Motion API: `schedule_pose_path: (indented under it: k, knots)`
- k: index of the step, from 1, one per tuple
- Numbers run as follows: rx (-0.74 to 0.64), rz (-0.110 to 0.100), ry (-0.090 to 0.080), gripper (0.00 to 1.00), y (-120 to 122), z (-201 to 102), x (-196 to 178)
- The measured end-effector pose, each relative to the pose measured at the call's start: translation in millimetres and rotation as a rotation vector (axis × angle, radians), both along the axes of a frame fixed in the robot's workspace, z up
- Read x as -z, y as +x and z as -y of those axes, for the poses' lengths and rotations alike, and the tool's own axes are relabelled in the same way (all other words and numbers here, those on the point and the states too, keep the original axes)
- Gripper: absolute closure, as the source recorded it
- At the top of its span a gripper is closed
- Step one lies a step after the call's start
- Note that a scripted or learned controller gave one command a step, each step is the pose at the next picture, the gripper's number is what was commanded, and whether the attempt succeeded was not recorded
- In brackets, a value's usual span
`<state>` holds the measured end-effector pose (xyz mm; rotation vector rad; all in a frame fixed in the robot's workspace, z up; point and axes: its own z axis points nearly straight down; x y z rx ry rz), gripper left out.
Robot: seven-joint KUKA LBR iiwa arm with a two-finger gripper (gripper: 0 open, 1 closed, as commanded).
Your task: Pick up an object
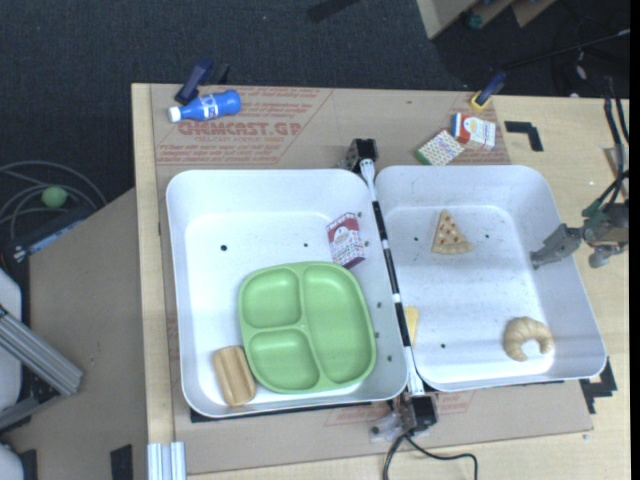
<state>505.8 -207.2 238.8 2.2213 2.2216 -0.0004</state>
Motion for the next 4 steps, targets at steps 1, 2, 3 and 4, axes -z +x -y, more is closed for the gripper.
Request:
schedule_pose_path:
  k: [1, 2, 3, 4]
  knots:
    - [-0.001, -0.001, 0.001, 0.0, 88, -57, 95]
    - [-0.001, -0.002, 0.002, 0.0, 113, -81, 151]
    - [-0.001, 0.0, 0.001, 1.0, 114, -81, 140]
    - [-0.002, 0.004, 0.001, 1.0, 116, -144, 53]
